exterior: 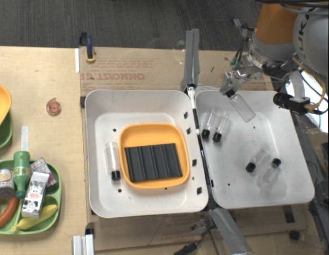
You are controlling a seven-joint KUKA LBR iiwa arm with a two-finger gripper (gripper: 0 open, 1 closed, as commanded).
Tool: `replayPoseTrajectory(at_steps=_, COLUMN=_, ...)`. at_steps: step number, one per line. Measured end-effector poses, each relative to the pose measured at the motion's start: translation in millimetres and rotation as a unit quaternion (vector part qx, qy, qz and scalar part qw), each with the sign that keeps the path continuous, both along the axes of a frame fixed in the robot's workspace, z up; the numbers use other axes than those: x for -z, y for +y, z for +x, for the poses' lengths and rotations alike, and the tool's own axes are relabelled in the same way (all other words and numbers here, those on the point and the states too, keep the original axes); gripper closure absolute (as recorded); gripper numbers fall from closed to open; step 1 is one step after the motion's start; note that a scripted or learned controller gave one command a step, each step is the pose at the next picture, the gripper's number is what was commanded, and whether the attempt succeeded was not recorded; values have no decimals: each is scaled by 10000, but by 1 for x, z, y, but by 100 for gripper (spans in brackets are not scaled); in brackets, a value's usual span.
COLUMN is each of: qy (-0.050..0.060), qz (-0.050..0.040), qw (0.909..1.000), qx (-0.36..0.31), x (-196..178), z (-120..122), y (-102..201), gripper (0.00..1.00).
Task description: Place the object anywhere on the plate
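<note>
Clear vials (262,163) in right bin (292,190): light, slippery, gripped mid-body. Gripper (228,91) fingers clamped on vial (242,108), seemingly.

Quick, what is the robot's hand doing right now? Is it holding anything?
Gripper: it hangs over the top edge of the right bin, with a clear vial just below it. Whether it grips the vial cannot be told.

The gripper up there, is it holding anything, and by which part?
Yes: the gripper holds a clear vial by its upper end, hanging tilted above the right bin.
</note>
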State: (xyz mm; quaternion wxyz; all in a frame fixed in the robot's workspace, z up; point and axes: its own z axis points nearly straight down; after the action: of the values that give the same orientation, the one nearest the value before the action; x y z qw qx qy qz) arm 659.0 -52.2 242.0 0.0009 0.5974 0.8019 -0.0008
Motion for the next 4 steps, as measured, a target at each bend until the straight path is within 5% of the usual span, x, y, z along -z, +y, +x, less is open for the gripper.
replayPoseTrajectory(at_steps=1, qy=0, qz=1, qw=10000, qx=-4, x=0, z=0, y=0, gripper=0)
replayPoseTrajectory(at_steps=2, qy=15, qz=5, qw=9994, qx=349, x=51, z=-1, y=2, gripper=0)
replayPoseTrajectory(at_steps=3, qy=7, qz=7, qw=10000, qx=48, x=51, z=-31, y=55, gripper=0)
replayPoseTrajectory(at_steps=4, qy=7, qz=6, qw=10000, qx=53, x=51, z=-31, y=55, gripper=0)
